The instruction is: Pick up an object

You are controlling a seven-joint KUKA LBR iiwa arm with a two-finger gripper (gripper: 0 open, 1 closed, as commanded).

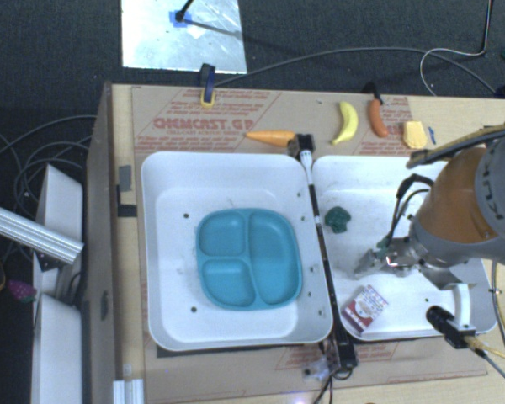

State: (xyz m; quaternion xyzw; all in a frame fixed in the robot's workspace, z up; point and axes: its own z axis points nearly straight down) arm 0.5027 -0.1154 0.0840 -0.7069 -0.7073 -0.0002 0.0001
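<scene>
In the right bin (387,183) a small green broccoli-like piece (337,218) lies near the left wall. A red and white packet (364,305) rests by the bin's front left corner. My gripper (372,263) hangs low over the bin's middle, pointing left, between the two. It is below and to the right of the green piece and just above the packet. Nothing shows in its grasp. The grey arm with its orange band (459,204) covers the bin's right half.
The left bin (172,183) holds a blue divided plate (249,256). Behind the bins, on the bench, lie a carrot (269,137), a banana (346,123), an orange-red sausage (377,118) and a yellow block (415,134). A black divider (317,225) separates the bins.
</scene>
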